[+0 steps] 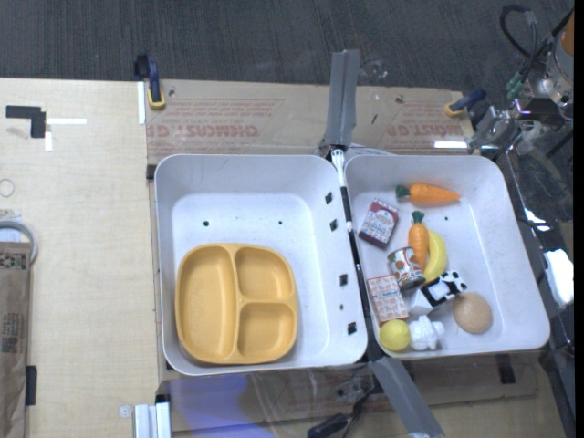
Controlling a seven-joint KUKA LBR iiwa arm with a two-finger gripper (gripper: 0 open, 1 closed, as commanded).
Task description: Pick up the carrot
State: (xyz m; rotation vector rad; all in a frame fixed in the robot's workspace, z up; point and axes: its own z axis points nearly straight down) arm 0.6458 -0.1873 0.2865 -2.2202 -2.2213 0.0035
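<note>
Two orange carrots with green tops lie in the right bin [511, 208]. One carrot [431, 192] lies crosswise near the far wall. The other carrot [418, 238] points toward the near side, touching a yellow banana [436, 255]. My gripper [525, 108] hangs with its cables above the bench past the right bin's far right corner. It is well apart from both carrots and nothing is seen in it.
Around the carrots in the right bin are a small red box [379, 224], a can [404, 267], a flat packet [387, 298], a lemon [394, 335], a black-and-white toy [444, 288] and a tan egg-shaped thing [472, 314]. A yellow divided plate [237, 301] lies in the left bin [237, 190].
</note>
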